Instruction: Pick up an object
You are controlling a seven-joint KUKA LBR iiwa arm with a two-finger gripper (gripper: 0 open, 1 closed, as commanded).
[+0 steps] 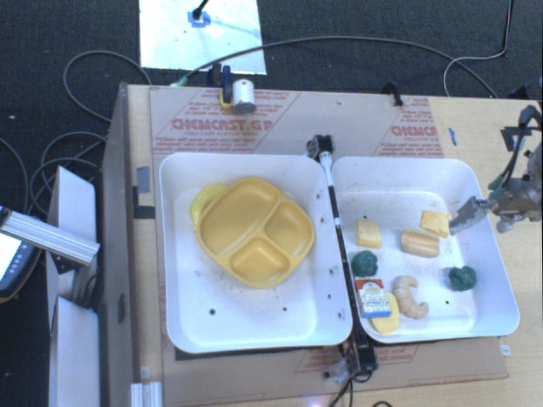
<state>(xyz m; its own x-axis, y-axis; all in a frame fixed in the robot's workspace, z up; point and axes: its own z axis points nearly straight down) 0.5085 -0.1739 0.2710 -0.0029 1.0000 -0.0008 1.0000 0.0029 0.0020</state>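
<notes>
The right bin (pixel 488 227) holds the loose pieces any of which could be picked up. A yellow cheese wedge (pixel 436 222) lies near the bin's right wall, and just below it, almost touching, lies a tan bread roll (pixel 420 243). A smaller yellow block (pixel 368 231) sits toward the bin's left side, with a dark green broccoli piece (pixel 366 263) just beneath it. Lower down are a small red and white packet (pixel 372 296) lying on a yellow slice (pixel 386 321), and a pale croissant (pixel 411 297) beside them. A second dark green piece (pixel 462 277) rests apart, near the right wall.

The gripper (pixel 469 214) reaches in over the bin's right rim, its grey tip just beside the cheese wedge. Nothing is seen held in it, and how far it is open cannot be told from this angle. The arm (pixel 522 195) behind it enters from the right edge.

The left bin (pixel 178 227) holds a yellow divided plate (pixel 254 231), lying tilted on another yellow item (pixel 204 203) that peeks out at its upper left. Both bins rest on a cardboard sheet (pixel 280 117) covering the bench.
</notes>
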